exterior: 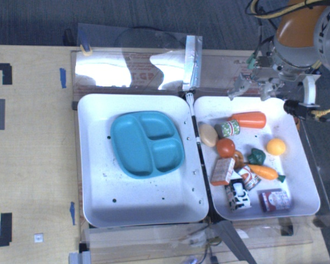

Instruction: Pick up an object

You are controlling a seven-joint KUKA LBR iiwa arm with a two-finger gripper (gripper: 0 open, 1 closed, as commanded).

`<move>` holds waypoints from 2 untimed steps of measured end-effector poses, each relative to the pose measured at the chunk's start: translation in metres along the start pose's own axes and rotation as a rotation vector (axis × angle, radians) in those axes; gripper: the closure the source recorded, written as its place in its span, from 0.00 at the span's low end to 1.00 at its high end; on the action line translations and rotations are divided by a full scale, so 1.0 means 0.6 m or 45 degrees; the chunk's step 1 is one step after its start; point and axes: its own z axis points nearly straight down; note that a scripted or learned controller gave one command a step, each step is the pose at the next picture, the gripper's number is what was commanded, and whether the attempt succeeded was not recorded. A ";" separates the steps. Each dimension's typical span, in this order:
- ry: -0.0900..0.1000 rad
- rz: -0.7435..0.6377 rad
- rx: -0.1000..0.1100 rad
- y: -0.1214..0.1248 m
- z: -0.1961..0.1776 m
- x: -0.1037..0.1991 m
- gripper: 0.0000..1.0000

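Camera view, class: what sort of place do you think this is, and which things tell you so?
Probably a robotics lab test bench, not a kitchen. A robot arm hangs over two white bins. One holds a blue divided tray, the other toy food like a plastic carrot. Blue tape marks sit on the bench.

Both white bins (93, 202) look like smooth, faintly glossy plastic, and the blue divided tray (147, 143) is matt plastic. The bench top (27, 164) shows pale wood grain. A shiny clear sheet (132, 65) behind the bins reflects light.
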 end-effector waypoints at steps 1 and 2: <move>-0.004 -0.291 -0.014 -0.012 0.216 -0.034 0.00; -0.003 -0.259 -0.009 -0.218 0.122 -0.054 0.00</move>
